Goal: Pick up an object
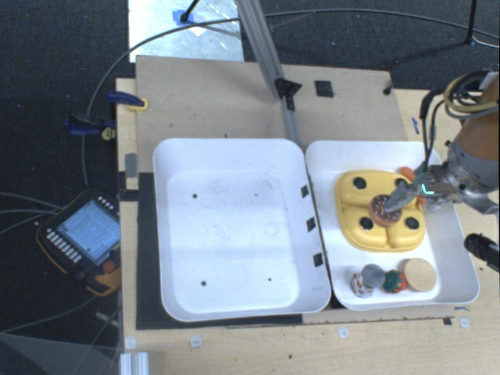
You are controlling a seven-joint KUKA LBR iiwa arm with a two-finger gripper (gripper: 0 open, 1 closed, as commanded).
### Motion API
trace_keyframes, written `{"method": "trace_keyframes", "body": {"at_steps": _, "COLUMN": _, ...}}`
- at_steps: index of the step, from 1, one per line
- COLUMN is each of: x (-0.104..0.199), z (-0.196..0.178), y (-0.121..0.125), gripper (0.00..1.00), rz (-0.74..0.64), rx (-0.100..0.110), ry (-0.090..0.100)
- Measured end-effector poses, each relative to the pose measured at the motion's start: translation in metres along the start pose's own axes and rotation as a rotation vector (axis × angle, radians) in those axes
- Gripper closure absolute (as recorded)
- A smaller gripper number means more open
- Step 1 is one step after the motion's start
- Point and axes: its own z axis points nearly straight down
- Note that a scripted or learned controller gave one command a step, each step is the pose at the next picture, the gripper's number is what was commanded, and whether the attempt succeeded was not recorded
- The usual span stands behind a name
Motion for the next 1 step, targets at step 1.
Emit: {"method": "trace_keyframes", "body": {"at_steps": 1, "x": 0.0, "z": -0.0007, "y": 0.0005, "gripper": 0.0, "rz": 0.0, "rx": -0.002, "ry": 0.0}}
